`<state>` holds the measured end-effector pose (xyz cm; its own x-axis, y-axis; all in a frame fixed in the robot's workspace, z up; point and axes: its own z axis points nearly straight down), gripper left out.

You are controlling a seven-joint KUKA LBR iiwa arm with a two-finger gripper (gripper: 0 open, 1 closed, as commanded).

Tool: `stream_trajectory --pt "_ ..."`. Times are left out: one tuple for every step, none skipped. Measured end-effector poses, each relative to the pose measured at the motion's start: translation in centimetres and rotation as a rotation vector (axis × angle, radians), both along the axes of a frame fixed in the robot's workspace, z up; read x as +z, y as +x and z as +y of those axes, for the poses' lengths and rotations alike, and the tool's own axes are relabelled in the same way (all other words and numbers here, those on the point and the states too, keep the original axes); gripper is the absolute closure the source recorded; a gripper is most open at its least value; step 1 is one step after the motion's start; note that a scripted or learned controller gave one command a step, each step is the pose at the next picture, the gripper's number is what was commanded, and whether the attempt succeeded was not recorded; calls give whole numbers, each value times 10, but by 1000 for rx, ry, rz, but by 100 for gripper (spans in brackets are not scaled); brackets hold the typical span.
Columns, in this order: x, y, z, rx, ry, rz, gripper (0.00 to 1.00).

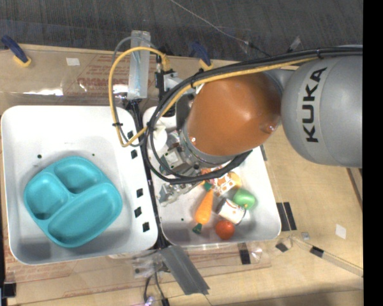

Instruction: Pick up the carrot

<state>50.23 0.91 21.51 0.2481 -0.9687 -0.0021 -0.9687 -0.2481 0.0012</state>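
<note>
A: Where is the hand (169,193)?
B: Low over the right shallow white plastic bin (268,225), at its left side, under the grey arm with the orange band (233,116); I see a grey metal tip poking out near the divider between the bins; whether it is spread or pressed together I cannot tell, since the wrist and the black cables (156,148) cover it.

A: And the carrot?
B: The small orange toy carrot with a green end (204,210) lies in that same right bin, just beside the hand's tip on its right; it is tilted, green end towards the near wall; nothing grips it.

A: What lies around it?
B: A round red toy tomato (225,229) sits just beside the carrot's lower end; a green rounded toy (245,199) lies further right, with a small white and dark piece (232,212) between it and the tomato; an orange and white patterned item (227,183) shows at the arm's edge, too hidden to name.

A: And the other bin?
B: The left white bin (13,171) holds a teal plastic divided plate with three compartments (72,201), well apart from the carrot; both bins rest on the pale wooden worktop (319,279); a yellow cable (118,101) loops above the divider.
</note>
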Motion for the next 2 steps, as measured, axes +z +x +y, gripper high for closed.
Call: stream_trajectory --pt "-24 -19 -89 292 -1 1 100" --pt "-25 -26 -27 443 1 4 100"
